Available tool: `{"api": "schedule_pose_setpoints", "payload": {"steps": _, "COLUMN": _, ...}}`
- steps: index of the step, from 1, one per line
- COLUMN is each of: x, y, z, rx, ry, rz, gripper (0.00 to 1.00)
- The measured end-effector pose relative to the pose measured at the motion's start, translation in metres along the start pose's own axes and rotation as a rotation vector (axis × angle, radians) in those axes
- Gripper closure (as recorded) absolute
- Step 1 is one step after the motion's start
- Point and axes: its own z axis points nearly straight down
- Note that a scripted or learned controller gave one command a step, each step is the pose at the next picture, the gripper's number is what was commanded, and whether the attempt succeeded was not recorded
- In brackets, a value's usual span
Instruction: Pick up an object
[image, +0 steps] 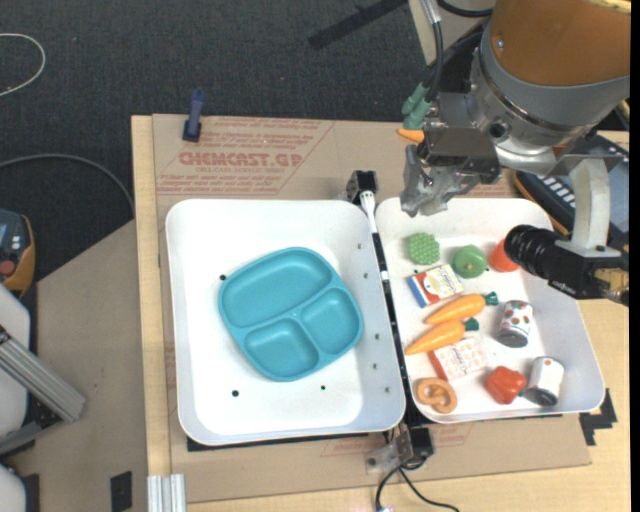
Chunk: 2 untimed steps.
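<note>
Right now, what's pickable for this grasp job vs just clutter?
Job: gripper; in right bin: carrots, green apple, pretzel, milk carton, red pepper.
Lying about: blue divided plate in left bin, blue clip, cardboard.

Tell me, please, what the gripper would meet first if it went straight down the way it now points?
Probably bare floor at the right bin's far-left corner; the gripper hangs there, short of the green studded piece. Depth is unclear.

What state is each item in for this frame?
pincer: above right bin's top-left corner, nothing seen held
blue tray: flat in left bin
carrot: lying in right bin
pretzel: flat, near front edge
green apple: resting beside textured green piece
</note>
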Motion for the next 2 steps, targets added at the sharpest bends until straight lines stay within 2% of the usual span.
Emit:
{"api": "schedule_pose_setpoints", "payload": {"steps": 1, "x": -0.045, "y": -0.001, "z": 0.029, "rx": 0.019, "ry": -0.005, "rz": 0.007, "gripper": 1.00}}
{"api": "schedule_pose_setpoints", "payload": {"steps": 2, "x": -0.052, "y": -0.004, "z": 0.133, "rx": 0.026, "ry": -0.006, "rz": 0.005, "gripper": 1.00}}
